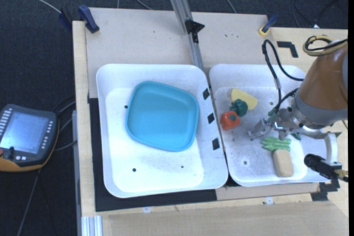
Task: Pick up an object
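Hovering low in the right bin (251,171), the gripper (261,131) spreads its fingers narrowly with nothing between them, just left of a green object (276,144); a red-orange toy (229,119) lies farther left.

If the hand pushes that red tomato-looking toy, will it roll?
Probably. The red tomato toy looks round, so it may roll across the right bin. The teal piece touching it could block it. It looks smooth, maybe slippery between fingers.

Orange-banded grey arm (323,91) (black cables looped alongside), metal hand (260,131)
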Available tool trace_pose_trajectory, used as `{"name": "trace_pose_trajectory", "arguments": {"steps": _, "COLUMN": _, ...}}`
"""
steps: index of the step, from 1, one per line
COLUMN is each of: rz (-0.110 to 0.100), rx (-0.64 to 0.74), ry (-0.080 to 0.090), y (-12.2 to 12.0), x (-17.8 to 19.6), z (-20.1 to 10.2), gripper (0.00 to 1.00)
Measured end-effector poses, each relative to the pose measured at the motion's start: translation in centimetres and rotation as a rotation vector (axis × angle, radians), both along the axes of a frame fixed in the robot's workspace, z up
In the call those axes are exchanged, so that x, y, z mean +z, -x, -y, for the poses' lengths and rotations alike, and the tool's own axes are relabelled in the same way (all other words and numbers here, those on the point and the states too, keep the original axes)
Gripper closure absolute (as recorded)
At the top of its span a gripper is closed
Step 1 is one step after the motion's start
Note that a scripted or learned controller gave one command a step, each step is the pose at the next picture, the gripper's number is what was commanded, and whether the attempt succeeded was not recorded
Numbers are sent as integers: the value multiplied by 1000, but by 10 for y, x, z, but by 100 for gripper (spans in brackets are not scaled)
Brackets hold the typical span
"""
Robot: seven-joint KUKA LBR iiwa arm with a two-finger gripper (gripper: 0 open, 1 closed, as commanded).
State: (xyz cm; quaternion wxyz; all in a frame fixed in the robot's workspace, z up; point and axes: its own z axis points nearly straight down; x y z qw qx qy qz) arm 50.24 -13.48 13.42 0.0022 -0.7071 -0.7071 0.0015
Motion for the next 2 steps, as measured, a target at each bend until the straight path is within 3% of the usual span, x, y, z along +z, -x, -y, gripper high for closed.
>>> {"name": "trace_pose_trajectory", "arguments": {"steps": 1, "rz": 10, "rx": -1, "ry": 4, "y": -1, "x": -37, "z": 1, "gripper": 0}}
{"name": "trace_pose_trajectory", "arguments": {"steps": 2, "rz": 14, "rx": -1, "ry": 5, "y": -3, "x": -25, "z": 2, "gripper": 100}}
